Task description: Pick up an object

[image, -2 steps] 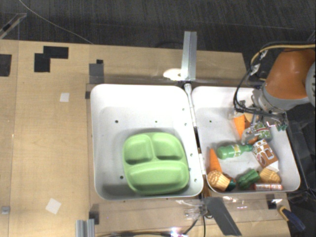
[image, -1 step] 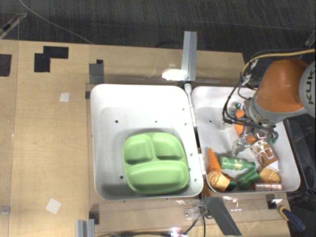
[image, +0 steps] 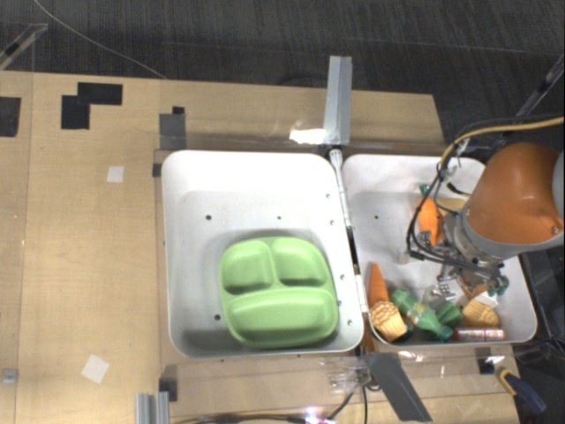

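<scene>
The arm's orange band (image: 521, 193) hangs over the right bin (image: 380, 201), and the gripper (image: 459, 283) sits low among a heap of toy food at the bin's near edge: a carrot (image: 378, 283), a corn cob (image: 388, 319), green pieces (image: 424, 316). Whether it grips anything, I cannot tell. A green divided plate (image: 278, 291) lies in the left bin (image: 203, 193) on the tabletop (image: 79, 263).
</scene>
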Robot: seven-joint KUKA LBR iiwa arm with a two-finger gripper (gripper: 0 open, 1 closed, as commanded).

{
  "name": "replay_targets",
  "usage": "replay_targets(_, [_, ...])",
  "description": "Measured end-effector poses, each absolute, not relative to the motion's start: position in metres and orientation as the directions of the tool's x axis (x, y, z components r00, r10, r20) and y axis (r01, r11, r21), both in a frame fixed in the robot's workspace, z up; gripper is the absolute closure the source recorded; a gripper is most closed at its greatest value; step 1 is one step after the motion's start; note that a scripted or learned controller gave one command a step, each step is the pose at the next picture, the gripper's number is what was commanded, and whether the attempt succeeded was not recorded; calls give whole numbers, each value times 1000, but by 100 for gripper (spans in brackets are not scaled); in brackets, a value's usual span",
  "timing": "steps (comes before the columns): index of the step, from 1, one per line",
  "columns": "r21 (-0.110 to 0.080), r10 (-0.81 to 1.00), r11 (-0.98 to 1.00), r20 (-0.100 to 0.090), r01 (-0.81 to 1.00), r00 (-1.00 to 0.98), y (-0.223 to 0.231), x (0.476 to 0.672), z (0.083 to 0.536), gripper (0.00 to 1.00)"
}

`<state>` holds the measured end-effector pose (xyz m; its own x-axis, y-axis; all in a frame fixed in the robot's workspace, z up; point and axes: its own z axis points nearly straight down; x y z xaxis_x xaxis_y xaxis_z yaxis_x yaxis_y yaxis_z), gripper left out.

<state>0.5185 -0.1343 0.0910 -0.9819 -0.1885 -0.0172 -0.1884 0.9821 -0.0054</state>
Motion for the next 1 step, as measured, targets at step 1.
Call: replay_targets(1, [-31,-321,947,-30,-320,-947,-97,517,94,0])
